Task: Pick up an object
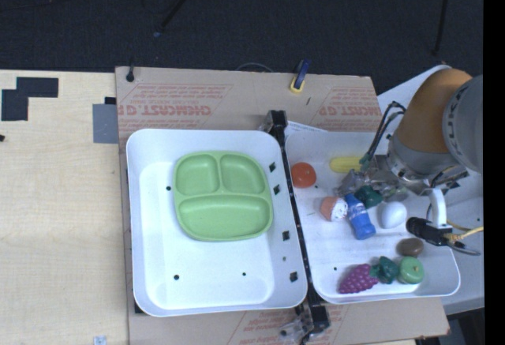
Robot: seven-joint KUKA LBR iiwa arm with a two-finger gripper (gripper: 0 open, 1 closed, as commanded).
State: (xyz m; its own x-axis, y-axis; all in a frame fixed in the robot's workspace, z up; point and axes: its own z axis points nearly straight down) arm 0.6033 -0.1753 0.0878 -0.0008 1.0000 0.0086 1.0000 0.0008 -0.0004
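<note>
Purple grapes (357, 279) lie well below the claw (364, 187), seemingly apart

Blue bottle (360, 222) tilted in right bin (450, 282)

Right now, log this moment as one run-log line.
arm: over right bin | gripper: low among toys beside blue bottle | grasp: unconfirmed | left bin: green divided plate

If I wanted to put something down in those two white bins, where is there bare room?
The left white bin has a bare strip along its near edge, below the green divided plate. The right white bin is crowded around the gripper; bare floor lies between the orange ball and the purple grape bunch.
</note>
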